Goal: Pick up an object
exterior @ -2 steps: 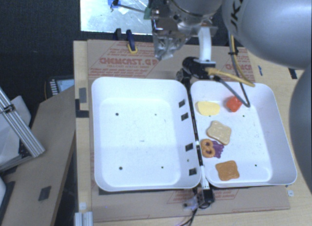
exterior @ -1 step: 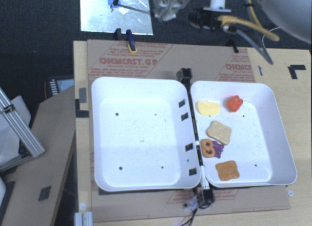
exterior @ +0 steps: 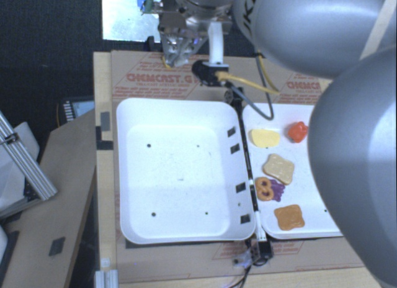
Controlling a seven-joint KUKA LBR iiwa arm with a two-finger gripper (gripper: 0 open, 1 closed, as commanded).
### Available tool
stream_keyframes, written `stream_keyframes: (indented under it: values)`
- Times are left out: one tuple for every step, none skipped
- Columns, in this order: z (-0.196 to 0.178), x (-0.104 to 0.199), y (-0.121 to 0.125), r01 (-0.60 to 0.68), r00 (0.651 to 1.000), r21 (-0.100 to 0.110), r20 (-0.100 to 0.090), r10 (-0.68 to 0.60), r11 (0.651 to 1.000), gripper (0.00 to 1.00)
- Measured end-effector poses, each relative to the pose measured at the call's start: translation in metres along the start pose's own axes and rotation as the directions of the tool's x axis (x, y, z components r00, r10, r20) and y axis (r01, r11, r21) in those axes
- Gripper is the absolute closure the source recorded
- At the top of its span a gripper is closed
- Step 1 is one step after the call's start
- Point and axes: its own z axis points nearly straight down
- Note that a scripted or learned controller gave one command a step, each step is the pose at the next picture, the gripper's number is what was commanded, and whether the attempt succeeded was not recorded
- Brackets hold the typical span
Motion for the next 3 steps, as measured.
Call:
stream_keyframes:
  values:
    - [-0.164,-0.001,-0.006,0.002,1.000,-0.029,-0.009,-0.002,1.000,1.00]
    - [0.131,-0.045,-0.001,-0.006,1.000,0.002,0.001,0.006,1.000,1.00]
    - [-0.032,-0.027,-0.021,0.001,1.000,-0.029,-0.010,-0.002,1.000,1.00]
